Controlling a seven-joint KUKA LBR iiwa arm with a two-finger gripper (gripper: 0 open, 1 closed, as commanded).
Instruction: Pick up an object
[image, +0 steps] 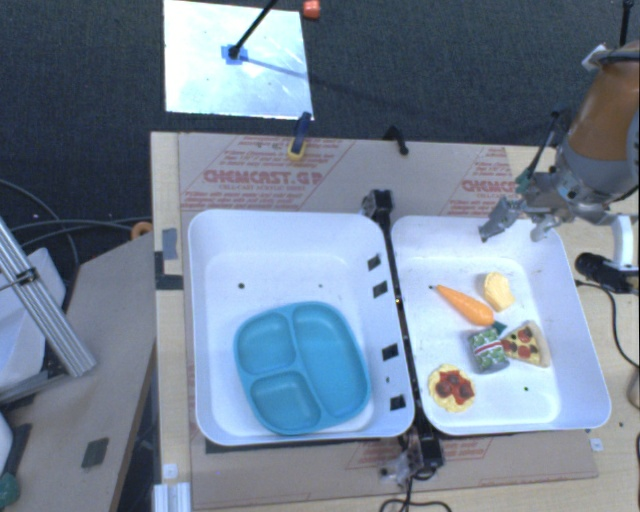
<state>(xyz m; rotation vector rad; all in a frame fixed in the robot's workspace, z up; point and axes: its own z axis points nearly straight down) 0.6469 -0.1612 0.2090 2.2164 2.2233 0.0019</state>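
Observation:
The right bin (560, 400) holds several toy foods: an orange carrot (464, 303), a pale yellow piece (498, 291), a green packet (488, 349), a pizza slice (523, 345) and a small round pizza (452, 387). My gripper (518, 223) hangs above the far edge of that bin, up and to the right of the carrot. Its two fingers point down, spread apart, with nothing between them.
In the left bin (215, 250) lies a blue divided plate (299, 366). A black divider with clips (388, 300) runs between the bins. A shiny metal sheet (237, 60) lies beyond the bench. A metal frame (40, 310) stands at the left.

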